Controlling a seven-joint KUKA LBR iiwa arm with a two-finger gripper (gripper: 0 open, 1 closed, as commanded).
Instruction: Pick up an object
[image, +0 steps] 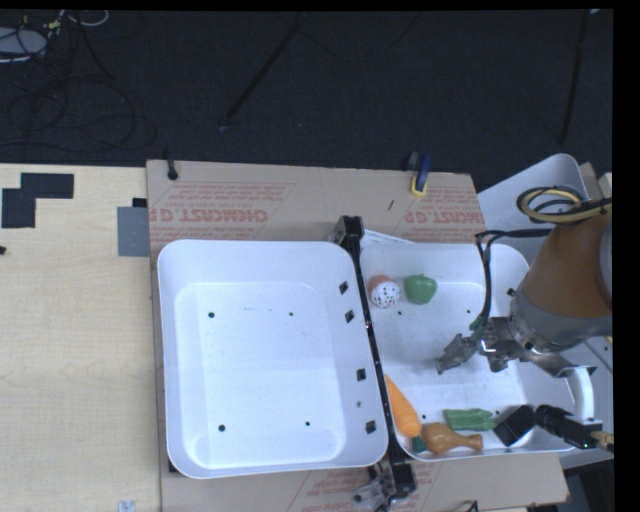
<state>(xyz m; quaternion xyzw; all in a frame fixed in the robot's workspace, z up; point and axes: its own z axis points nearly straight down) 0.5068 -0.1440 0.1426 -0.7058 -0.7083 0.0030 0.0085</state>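
The right bin (455, 262) holds several small things. A white ball with orange spots (384, 292) and a green rounded piece (421, 289) lie side by side near its far left corner. An orange carrot (402, 405) lies along the bin's left wall near the front. Beside the carrot are a green oblong piece (468, 419) and a tan pear-shaped piece (450, 438) at the front edge. My gripper (458, 354) hangs over the middle of the right bin, apart from all of these, and I see nothing in it.
The left bin (180, 300) is a plain white tray with small dark holes in its floor. A black divider (362, 340) runs between the two bins. Both sit on a cardboard sheet (300, 205), with a blue-and-yellow clamp (419, 172) at its far edge.
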